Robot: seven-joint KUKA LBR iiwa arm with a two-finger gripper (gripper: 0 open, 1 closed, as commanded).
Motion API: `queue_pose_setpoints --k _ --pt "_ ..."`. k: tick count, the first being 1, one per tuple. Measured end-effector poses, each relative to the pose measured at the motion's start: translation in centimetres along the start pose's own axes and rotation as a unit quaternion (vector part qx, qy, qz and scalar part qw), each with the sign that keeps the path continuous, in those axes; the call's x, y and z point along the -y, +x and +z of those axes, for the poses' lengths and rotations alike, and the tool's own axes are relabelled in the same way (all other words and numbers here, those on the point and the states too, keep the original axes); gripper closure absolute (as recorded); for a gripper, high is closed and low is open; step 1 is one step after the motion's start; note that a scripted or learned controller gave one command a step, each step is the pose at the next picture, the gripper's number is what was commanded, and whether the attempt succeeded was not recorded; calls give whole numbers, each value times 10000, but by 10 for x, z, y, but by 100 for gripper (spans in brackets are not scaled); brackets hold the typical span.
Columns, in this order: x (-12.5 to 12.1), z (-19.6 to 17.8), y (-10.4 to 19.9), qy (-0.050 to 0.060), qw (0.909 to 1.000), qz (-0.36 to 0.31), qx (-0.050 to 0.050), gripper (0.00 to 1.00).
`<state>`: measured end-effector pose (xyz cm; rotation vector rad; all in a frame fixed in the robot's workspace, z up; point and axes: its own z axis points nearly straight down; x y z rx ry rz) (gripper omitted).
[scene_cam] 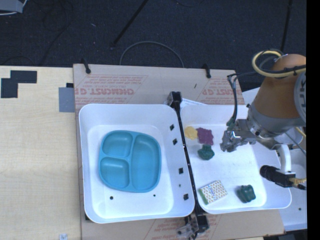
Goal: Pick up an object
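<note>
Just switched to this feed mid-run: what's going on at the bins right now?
The arm reaches in over the right bin, its gripper hovering just right of a dark green object, with purple and yellow pieces beside it. Nothing shows between its fingers. A patterned card and a green block lie nearer the front. The left bin holds a blue divided tray.

Glossy blue plastic tray [130, 161], smooth white plastic bins [90, 134], matt wooden bench [35, 154]

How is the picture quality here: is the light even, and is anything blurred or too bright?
Camera view: the light is fairly even and soft; the white bins look bright but keep detail; the blue tray is sharp; the gripper and small objects are slightly soft; the floor above is dark.
</note>
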<state>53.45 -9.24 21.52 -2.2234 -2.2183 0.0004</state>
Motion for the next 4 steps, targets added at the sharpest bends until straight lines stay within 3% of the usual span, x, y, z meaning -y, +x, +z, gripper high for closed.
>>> queue_pose_setpoints --k 3,4 --pt "-44 12 152 10 10000 -35 -7 100" --pt "-64 -9 198 -2 10000 -34 -8 100"
